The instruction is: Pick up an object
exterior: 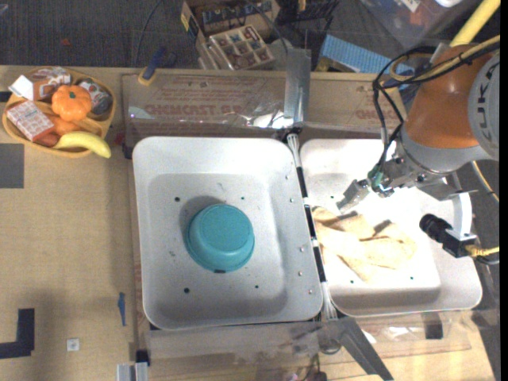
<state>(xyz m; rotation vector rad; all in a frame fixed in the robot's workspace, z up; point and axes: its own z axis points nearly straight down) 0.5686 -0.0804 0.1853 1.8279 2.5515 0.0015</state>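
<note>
An upturned teal bowl sits in the middle of the left white bin. In the right bin lies a flat tan piece with darker brown streaks, spread across the bin's floor. My gripper hangs over the right bin's upper left part, just above the tan piece's far left end and close to the divider between the bins. I see nothing held in it. The grey arm with its orange band reaches in from the right.
A black cylinder on a white bracket juts from the wrist over the right bin. A cardboard wall stands behind both bins. A basket of toy food with a banana sits at the far left. Cables loop above the arm.
</note>
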